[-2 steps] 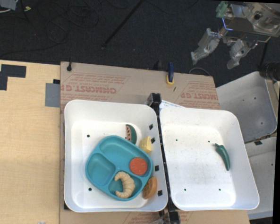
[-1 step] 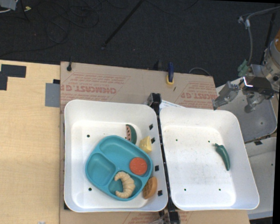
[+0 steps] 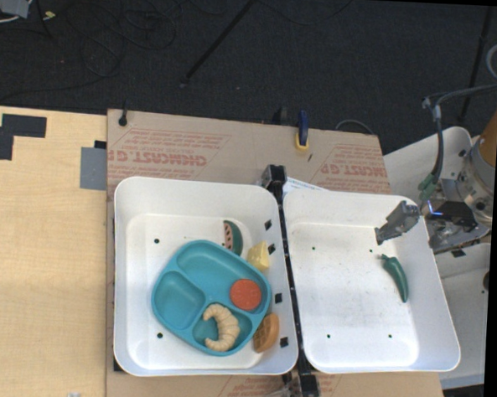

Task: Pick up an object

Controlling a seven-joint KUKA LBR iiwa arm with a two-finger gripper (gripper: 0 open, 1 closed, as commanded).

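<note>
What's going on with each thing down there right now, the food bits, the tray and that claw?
Tray: flat in left bin.
Croissant: on tray.
Red disc: on tray.
Watermelon slice: beside tray.
Yellow piece: beside tray.
Brown bun: against tray's edge.
Green pepper: lying in right bin.
Gripper: above right bin, holding nothing.

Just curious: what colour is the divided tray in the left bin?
Turquoise blue tray, seen in the camera view.
</note>
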